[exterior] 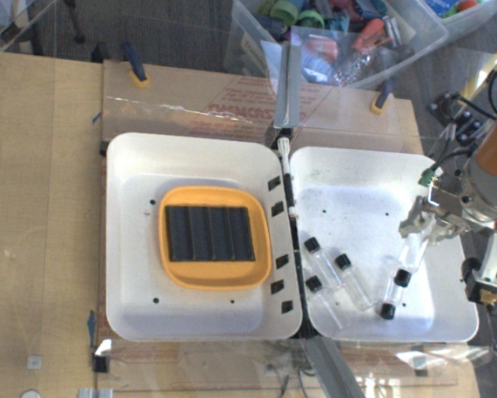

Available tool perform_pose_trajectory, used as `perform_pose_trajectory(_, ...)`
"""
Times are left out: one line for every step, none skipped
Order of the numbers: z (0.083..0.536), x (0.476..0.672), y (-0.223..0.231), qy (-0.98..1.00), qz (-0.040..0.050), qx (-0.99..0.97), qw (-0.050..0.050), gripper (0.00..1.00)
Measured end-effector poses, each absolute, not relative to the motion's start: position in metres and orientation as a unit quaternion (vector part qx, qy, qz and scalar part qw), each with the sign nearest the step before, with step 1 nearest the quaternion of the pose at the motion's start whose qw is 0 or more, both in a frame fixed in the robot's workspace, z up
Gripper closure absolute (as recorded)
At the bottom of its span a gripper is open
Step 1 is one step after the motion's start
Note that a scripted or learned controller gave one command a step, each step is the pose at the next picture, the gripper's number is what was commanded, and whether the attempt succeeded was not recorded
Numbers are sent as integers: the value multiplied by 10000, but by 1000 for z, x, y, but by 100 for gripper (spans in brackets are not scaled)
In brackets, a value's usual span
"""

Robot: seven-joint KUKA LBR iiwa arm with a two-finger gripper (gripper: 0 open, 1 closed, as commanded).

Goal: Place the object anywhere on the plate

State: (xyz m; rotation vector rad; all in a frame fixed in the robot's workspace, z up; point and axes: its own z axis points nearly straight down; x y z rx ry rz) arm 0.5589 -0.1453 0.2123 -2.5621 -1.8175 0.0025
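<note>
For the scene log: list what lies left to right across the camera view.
Left bin → orange plate → divider → clear vials with black caps → gripper

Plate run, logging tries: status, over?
Pincer over right bin, grip unclear. Clear vials lie in that bin. Orange plate in left bin, bearing only its dark insert.

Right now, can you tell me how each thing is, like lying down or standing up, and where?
Yellow plate: flat in the left bin, with a dark ridged middle, nothing on it.
Clear tubes with black caps: lying on their sides in the right bin.
One more tube: lying tilted near the right bin's front, just below the gripper.
Gripper: over the right bin, above the tubes.
Clear tub: behind the bins, full of colourful things.
</note>
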Motion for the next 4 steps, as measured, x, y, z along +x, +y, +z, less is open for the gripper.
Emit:
perform_pose_trajectory(198,601,-122,-6180,1,-7861,-6,100)
perform_pose_trajectory(186,649,-100,-6454,3,-7638,-9,100)
perform_pose_trajectory(210,667,-76,-6642,1,-7476,-13,100)
perform_pose_trajectory(229,667,-56,-6923,-3,-7216,-17,100)
